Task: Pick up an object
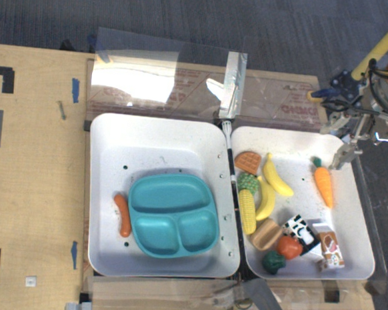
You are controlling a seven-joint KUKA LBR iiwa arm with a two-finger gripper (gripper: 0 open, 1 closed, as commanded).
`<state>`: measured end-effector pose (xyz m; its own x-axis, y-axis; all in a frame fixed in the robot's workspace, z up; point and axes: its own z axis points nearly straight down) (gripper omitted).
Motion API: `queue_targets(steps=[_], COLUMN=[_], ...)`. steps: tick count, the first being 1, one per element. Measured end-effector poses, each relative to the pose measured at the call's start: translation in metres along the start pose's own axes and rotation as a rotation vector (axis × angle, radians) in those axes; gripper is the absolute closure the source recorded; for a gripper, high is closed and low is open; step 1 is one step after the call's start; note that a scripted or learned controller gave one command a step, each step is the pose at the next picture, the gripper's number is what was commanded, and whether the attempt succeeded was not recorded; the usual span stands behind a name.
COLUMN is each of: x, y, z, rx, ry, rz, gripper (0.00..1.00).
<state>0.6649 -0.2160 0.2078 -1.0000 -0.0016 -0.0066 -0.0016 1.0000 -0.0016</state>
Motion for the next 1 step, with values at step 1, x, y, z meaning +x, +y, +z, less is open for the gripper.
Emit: queue_targets(steps=[1], x=[0.0260], y=[-0.0060], z=[0.1142], rx=[-0.003], ry=[0.009], rz=[-0.002], gripper=[0.00])
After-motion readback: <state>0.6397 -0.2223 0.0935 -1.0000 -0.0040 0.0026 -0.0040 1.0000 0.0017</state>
